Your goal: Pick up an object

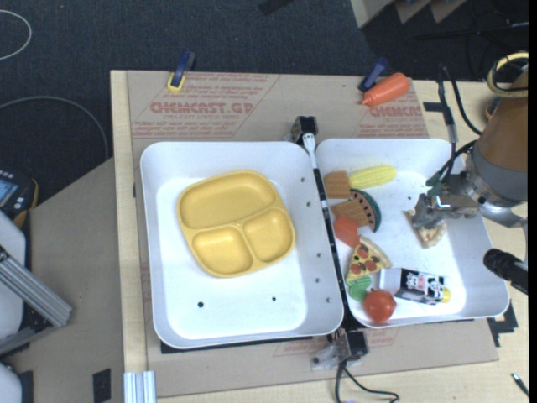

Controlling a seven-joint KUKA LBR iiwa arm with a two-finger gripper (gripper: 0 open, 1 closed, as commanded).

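The gripper (430, 212) hung low over the right bin (470, 296), reaching in from the right on the grey arm (503, 170) with its orange band. Its metal tip sat directly above a small tan piece (430, 233) lying on the bin floor, and the two looked to be touching or nearly so. How far the jaws stood apart could not be told (the tip was a blur of grey metal from this angle), nor whether the tan piece was actually between them.

Along the bin's left side lay the other toys: a corn cob (372, 175) at the top, a brown block (337, 185) just beside it, a watermelon slice (366, 209) below, then a red piece (345, 227), a pizza slice (367, 259), a green bit (359, 285) and a tomato (379, 306). A black-and-white box (422, 285) lay near the front edge.

The left bin (168, 309) held a yellow tray (236, 222) with three compartments. An orange clamp (385, 89) sat on the board behind.
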